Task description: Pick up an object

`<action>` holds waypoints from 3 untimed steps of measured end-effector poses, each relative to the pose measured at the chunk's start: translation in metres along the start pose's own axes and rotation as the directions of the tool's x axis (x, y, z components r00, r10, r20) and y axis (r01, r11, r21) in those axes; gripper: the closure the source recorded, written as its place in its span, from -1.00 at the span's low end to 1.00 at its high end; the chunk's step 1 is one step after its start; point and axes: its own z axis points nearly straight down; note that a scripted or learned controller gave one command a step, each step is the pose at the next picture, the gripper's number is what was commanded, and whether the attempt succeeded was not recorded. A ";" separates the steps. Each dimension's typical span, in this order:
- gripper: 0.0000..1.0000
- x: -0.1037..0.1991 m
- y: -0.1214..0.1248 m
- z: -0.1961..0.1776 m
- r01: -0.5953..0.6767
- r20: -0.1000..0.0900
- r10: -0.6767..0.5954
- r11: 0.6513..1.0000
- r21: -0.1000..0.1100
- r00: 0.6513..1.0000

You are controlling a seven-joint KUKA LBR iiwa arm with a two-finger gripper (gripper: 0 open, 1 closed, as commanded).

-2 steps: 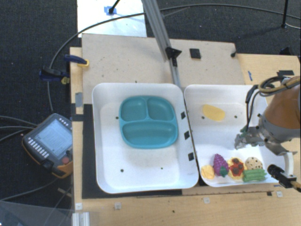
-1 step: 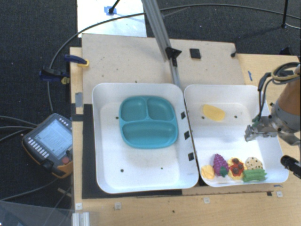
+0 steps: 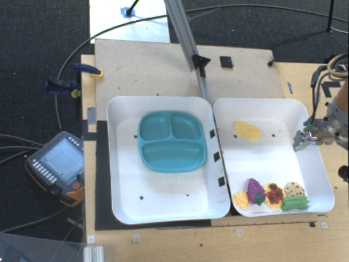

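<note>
Left of hand (image 3: pixel 303 140), yellow piece (image 3: pixel 247 130), apart, in right bin (image 3: pixel 272 113)

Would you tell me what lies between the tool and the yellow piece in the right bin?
In the camera view, just bare white bin floor separates the tool from the yellow piece.

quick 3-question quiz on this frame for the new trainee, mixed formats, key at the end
1. True or false: the teal divided plate lies in the left bin.
2. Where does the gripper sit? A) over the teal divided plate; B) at the right bin's right wall, apart from the toy food; C) outside both bins, above the pendant.
3. Fill in: the lone yellow piece lies in the right bin's ____ half, while the toy food cluster lines its near edge.

Key: 1 true; 2 B; 3 far (upper in the camera view).
</note>
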 end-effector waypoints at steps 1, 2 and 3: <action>1.00 0.000 0.002 -0.030 0.000 -0.001 0.000 1.000 0.003 1.000; 1.00 0.046 0.010 -0.036 0.005 -0.004 -0.005 1.000 0.005 1.000; 1.00 0.101 0.011 -0.029 0.005 -0.005 -0.005 1.000 0.007 1.000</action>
